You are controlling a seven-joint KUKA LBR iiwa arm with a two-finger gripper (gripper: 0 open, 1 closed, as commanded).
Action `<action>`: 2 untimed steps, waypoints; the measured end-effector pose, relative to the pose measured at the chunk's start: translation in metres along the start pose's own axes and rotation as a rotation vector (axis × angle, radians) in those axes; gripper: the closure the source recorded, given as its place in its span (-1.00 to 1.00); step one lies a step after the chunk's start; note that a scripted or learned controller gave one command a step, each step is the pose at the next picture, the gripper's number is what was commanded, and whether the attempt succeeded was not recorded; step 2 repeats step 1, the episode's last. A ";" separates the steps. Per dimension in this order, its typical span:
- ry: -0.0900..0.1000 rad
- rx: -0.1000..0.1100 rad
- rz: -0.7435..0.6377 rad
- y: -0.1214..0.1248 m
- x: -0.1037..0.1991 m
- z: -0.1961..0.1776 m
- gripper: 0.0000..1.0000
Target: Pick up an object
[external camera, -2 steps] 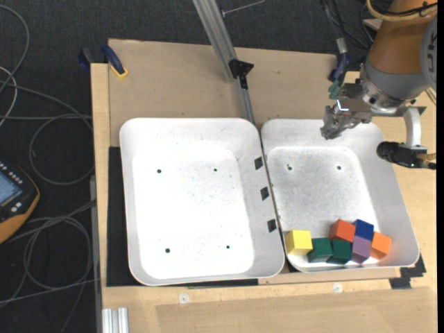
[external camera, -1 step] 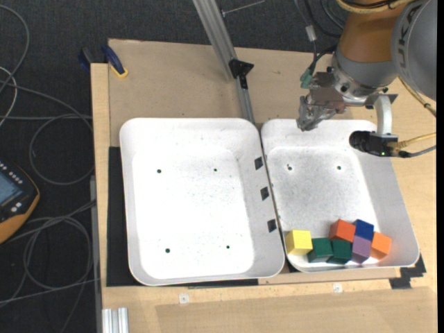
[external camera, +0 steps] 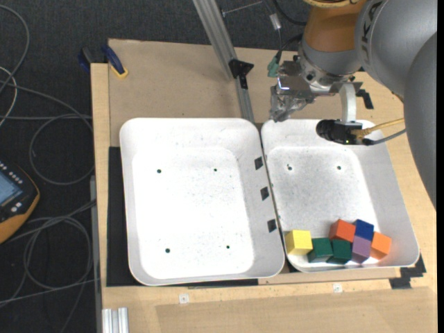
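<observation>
You see the grey two-finger gripper (external camera: 279,111) at the far rim of the right shallow white plastic bin (external camera: 388,193), near the seam with the left shallow white plastic bin (external camera: 139,186); whether it is wide, narrow or gripping cannot be told at this angle and size; no object is visible in it. The pickable objects lie well apart from it, clustered in the right bin's near corner: a yellow cube (external camera: 300,241), two dark green blocks (external camera: 330,250), an orange-red block (external camera: 343,229), a blue block (external camera: 363,228), a purple block (external camera: 361,247) and an orange block (external camera: 381,243), most touching one another. You can read no writing or brand mark anywhere.
</observation>
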State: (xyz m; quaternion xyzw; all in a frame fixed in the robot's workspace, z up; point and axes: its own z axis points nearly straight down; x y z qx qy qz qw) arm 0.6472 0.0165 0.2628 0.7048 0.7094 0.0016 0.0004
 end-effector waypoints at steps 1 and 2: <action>0.000 0.005 0.000 0.002 0.053 0.015 1.00; 0.000 0.005 0.000 0.002 0.053 0.015 1.00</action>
